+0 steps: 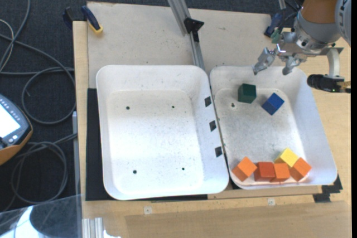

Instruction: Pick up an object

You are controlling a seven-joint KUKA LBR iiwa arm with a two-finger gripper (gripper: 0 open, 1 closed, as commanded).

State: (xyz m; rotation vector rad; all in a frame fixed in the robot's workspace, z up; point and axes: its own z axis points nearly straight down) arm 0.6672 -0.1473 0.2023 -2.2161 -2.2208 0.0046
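I see the tool (275,62) spread open with nothing between its fingers, hanging above the far rim of the right bin (318,120). The green cube (246,93) and blue cube (273,103) sit just below it, slightly apart. Orange, red and yellow blocks (271,168) crowd the near edge, leaving bare floor mid-bin. I can read no writing anywhere.

two bins (111,86) side by side on worktop (139,30) | two blocks (247,93) at right bin's far end | five blocks (273,167) along its near edge | tool (274,65) above far edge
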